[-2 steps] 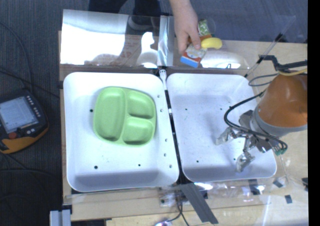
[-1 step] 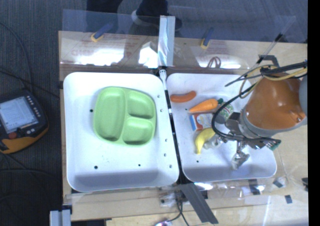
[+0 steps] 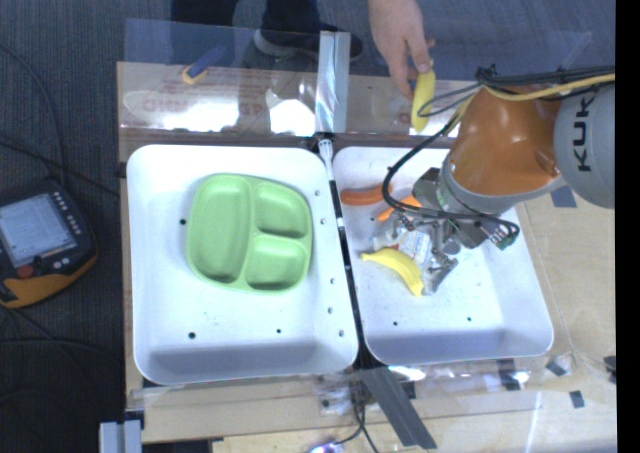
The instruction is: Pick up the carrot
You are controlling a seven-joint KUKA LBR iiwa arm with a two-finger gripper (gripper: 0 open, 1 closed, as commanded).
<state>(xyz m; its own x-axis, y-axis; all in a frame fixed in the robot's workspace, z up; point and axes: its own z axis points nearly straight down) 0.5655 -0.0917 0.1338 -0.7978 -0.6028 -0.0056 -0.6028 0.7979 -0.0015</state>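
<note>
Closest to the camera is the front edge of the bench (image 3: 250, 403), with the two white bins sitting side by side on it. Left bin (image 3: 160, 271) has a green tray (image 3: 248, 231) with three compartments lying in it, a bit tilted.

Right bin (image 3: 500, 321) is where the action is. Carrot (image 3: 360, 196) lies near the bin's back left corner, long axis running pretty much left-right across the view, roughly parallel to the back wall. Its right end disappears under the arm's cables so I can't say which end is the tip. Just in front of it, toward the middle of the bin, there's a banana (image 3: 395, 266) lying flat, curved, running diagonally from upper left to lower right.

Arm (image 3: 510, 146) comes in from the right, orange band over the back right part of the bin, wrist pointing down and left. Pincer (image 3: 440, 266) is low in the bin, just right of the banana and well in front of the carrot. Can't tell its state from this angle, and nothing is visibly held.

Also a person's hand (image 3: 405, 26) behind the bins holding something yellow (image 3: 423, 99), above the back wall of the right bin. Teach pendant (image 3: 42, 236) lies on the floor off to the left.
</note>
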